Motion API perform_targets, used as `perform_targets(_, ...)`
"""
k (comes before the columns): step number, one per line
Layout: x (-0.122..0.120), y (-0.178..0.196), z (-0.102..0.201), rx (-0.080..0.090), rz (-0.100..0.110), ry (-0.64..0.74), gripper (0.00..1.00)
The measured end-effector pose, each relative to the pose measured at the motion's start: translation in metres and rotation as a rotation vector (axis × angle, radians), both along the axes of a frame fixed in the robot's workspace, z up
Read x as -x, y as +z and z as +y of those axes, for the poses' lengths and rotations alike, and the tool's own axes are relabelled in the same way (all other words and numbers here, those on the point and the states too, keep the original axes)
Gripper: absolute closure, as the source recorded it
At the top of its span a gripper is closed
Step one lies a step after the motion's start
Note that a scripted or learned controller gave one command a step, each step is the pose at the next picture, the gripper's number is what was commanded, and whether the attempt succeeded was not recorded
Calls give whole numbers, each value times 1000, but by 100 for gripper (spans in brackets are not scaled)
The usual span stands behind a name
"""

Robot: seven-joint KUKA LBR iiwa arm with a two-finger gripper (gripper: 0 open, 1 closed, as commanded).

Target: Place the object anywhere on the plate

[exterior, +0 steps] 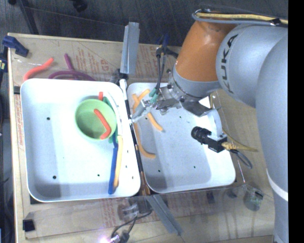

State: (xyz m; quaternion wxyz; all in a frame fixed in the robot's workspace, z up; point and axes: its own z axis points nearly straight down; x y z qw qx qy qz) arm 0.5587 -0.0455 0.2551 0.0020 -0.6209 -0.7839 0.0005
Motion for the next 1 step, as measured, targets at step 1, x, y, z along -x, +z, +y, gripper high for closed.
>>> perform_targets(1,-52,115,34,2,-3,-312,0)
